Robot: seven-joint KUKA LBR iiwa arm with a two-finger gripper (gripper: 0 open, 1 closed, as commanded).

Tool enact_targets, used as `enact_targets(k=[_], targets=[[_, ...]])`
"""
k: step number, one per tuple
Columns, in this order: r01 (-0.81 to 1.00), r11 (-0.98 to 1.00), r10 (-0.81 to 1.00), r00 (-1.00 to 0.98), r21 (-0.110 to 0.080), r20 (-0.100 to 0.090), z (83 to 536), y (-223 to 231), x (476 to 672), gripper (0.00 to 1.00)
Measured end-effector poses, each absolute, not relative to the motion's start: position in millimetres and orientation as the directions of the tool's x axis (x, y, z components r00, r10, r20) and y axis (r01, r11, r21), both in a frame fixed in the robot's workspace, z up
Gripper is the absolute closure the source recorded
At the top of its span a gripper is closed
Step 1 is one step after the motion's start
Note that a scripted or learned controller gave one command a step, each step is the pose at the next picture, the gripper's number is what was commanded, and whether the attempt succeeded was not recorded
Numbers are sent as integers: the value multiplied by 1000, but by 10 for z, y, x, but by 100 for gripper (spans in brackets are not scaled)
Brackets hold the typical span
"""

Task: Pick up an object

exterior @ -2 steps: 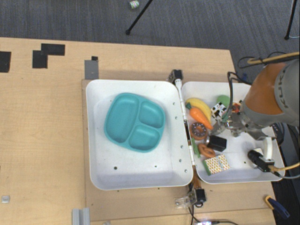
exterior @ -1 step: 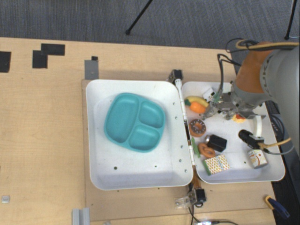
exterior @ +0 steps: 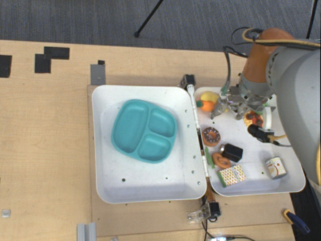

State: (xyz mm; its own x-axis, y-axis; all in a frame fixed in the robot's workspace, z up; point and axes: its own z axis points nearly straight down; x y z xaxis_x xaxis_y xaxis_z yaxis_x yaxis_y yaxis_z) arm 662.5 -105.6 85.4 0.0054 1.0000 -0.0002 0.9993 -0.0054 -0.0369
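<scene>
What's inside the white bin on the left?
The left bin holds just a teal plate with three sections, lying flat. Whatever is under the plate is covered, so I can't tell.

Smooth matt teal plastic plate [exterior: 144,130] lies in a glossy white plastic bin [exterior: 105,185] on pale wood bench [exterior: 45,149].

Bench [exterior: 45,134] bears two bins [exterior: 145,190]

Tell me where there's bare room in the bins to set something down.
Left bin: bare white floor all around the teal divided plate, widest along its near edge. Right bin: crowded; one small bare patch between the black block and the small can.
</scene>
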Motion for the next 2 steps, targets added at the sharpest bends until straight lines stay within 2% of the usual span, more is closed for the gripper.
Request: enact_targets(k=[1, 2], targets=[[999, 1, 1000, 0, -35, 13, 881, -1426, 6649, 0], [1000, -4, 1000, 4, -28, 0, 858, -1615, 6637, 0]])
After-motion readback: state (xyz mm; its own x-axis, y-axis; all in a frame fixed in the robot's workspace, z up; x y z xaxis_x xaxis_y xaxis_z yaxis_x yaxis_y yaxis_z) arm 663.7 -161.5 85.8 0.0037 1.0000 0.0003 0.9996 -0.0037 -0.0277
